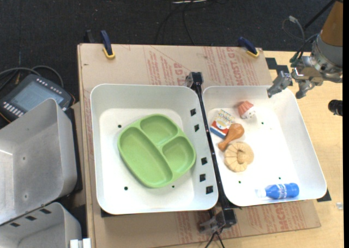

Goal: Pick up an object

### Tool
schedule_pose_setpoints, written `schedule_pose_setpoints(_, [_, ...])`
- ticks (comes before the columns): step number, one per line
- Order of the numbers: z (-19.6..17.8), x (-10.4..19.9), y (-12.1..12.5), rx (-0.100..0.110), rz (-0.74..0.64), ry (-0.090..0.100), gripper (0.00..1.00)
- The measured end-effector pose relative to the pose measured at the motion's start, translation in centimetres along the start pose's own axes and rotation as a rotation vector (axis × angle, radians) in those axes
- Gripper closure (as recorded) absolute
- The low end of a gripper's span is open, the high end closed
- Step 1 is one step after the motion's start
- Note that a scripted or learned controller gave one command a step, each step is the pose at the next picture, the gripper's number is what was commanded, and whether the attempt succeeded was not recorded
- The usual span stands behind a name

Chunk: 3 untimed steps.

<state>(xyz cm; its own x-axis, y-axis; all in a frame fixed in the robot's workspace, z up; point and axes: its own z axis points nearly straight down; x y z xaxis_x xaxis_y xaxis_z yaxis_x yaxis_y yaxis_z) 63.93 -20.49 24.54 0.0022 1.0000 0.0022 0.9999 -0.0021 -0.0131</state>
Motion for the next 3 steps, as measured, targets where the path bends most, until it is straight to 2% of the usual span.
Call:
schedule_pose_setpoints(1, [-0.9,0.1,0.2,-0.014,-0.004,-0.003,0.0])
schedule_pose_setpoints(2, [4.6,1.0,0.8,-0.011,-0.006,-0.002,0.0])
schedule_pose_setpoints(3, [10.8,1.0,0.3,-0.01,-0.002,-0.002,0.0])
